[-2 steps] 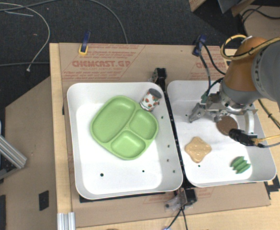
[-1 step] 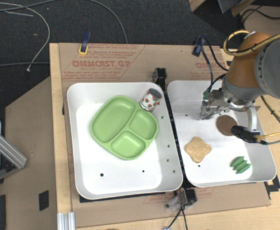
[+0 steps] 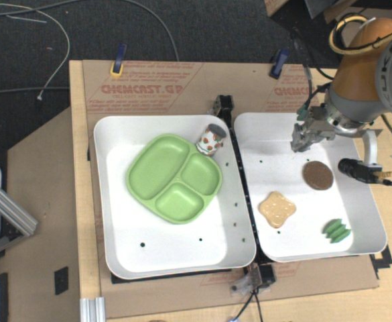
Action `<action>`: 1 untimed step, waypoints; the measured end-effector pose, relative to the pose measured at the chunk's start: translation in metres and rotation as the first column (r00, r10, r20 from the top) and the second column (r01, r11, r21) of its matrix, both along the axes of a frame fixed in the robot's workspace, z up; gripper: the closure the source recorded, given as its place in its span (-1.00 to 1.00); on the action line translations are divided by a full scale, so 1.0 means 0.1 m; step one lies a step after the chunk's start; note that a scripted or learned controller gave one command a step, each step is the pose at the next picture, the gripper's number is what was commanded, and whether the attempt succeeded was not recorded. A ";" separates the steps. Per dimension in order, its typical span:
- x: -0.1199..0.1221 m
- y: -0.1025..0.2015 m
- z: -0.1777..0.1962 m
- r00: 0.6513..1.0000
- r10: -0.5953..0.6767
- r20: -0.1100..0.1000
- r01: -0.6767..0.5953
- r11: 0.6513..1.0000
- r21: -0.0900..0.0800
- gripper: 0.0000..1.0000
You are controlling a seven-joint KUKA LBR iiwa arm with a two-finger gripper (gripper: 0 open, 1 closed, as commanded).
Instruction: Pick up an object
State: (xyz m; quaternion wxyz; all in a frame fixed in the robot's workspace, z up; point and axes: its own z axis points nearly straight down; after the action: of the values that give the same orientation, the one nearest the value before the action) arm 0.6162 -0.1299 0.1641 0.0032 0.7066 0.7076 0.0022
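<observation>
Brown round cookie (image 3: 317, 176) lies flat in the right bin (image 3: 363, 233), just below and right of the end effector (image 3: 303, 141), which hangs over the bin's upper part; whether it is released or clenched I cannot tell, since it looks dark and blurred here. A tan waffle-shaped piece (image 3: 277, 208) and a green pea pod (image 3: 336, 231) sit nearer the front. In the left bin (image 3: 115, 180), a green divided plate (image 3: 174, 178) touches a small spotted cup (image 3: 210, 139).
</observation>
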 end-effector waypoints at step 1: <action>0.02 0.04 0.45 1.000 0.000 -0.001 0.000 1.000 0.000 1.00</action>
State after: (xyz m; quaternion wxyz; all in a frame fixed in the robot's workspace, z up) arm 0.6186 -0.1261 0.2091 0.0028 0.7065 0.7077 0.0020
